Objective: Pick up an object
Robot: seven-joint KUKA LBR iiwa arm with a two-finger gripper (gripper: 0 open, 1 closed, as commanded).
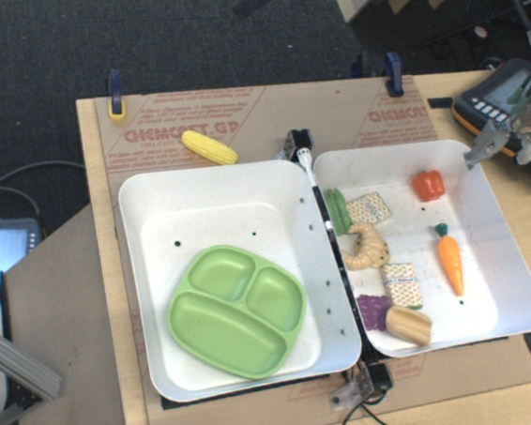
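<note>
The arm (pixel 506 125) comes in at the 3 o'clock edge of the view, its grey end hanging just outside the 1 o'clock corner of the right bin (pixel 512 266), above the worktop (pixel 111 270). Whether the jaws are apart or together, I cannot tell; nothing shows between them.

Nearest to the arm inside that bin is a red pepper (pixel 428 185), at about 1 o'clock from the bin's middle. Below it, toward 4 o'clock, lies a carrot (pixel 451 264), its green top pointing to 12 and its tip to 6.

The rest crowds the 9 o'clock side of the bin. A green pod (pixel 338 210) lies along the wall at 11 o'clock, with a patterned sachet (pixel 369 208) just beside it. A croissant (pixel 365 247) sits under both, touching the pod's lower end. A second sachet (pixel 400 285) lies at 7 o'clock, near a purple bunch of grapes (pixel 372 312) and a tan bread roll (pixel 409 326) at the 6 o'clock rim.

The left bin (pixel 152 209) holds a green divided plate (pixel 236 310), set toward its 6 o'clock side.

Outside the bins, at 12 o'clock from the left one, a yellow corn cob (pixel 209 148) rests on the printed cardboard. Two blue clamps (pixel 116 92) grip the cardboard's far edge.
</note>
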